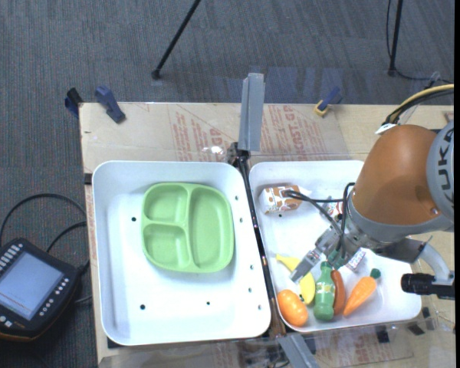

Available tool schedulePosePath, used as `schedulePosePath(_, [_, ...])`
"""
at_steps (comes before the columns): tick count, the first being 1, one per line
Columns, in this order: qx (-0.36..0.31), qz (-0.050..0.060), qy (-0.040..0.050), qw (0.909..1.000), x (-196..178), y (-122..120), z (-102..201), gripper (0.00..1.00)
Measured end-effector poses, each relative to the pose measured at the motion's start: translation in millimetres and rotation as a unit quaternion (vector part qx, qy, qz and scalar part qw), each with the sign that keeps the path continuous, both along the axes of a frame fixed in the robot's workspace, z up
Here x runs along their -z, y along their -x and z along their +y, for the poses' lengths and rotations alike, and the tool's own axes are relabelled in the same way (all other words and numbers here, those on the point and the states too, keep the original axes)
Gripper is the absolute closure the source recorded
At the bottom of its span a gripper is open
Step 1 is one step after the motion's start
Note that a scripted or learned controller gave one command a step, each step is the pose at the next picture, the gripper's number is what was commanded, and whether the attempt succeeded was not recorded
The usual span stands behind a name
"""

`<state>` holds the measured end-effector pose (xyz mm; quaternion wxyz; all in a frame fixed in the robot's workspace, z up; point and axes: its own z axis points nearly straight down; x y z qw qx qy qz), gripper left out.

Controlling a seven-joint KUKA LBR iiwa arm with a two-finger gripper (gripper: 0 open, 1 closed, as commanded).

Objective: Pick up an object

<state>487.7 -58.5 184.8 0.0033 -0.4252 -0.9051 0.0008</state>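
Note:
The right bin (383, 171) holds a cluster of toy foods near its front. A green bottle (324, 296) lies beside a red chili (338, 290), a carrot (359, 294), a yellow-green lemon (307, 288), an orange fruit (293, 307) and a yellow banana piece (290, 263). A brown and white packet (280, 198) lies at the back left of this bin. My gripper (330, 257) is low in the bin, right at the top end of the green bottle. The orange wrist band (399, 179) hides the bin's right middle.
The left bin (115, 205) holds a green divided plate (188, 226). A small green piece (376, 273) lies right of the carrot. A grey post (251, 121) stands behind the wall between the two bins. A teach pendant (23, 286) sits off the bench at left.

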Motion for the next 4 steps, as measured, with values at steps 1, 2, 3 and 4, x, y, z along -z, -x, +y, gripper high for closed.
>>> schedulePosePath(1, [-0.025, 0.000, -0.0005, 0.9997, 91.2, -10.6, -35.8, 0.00])
schedulePosePath(2, [-0.059, -0.002, -0.0006, 0.9983, 59.1, -15.9, -44.8, 0.00])
schedulePosePath(3, [-0.191, -0.006, 0.0010, 0.9817, 97.5, -7.7, -29.8, 0.00])
schedulePosePath(4, [-0.212, -0.003, -0.0013, 0.9772, 99.3, -82.8, -31.6, 0.00])
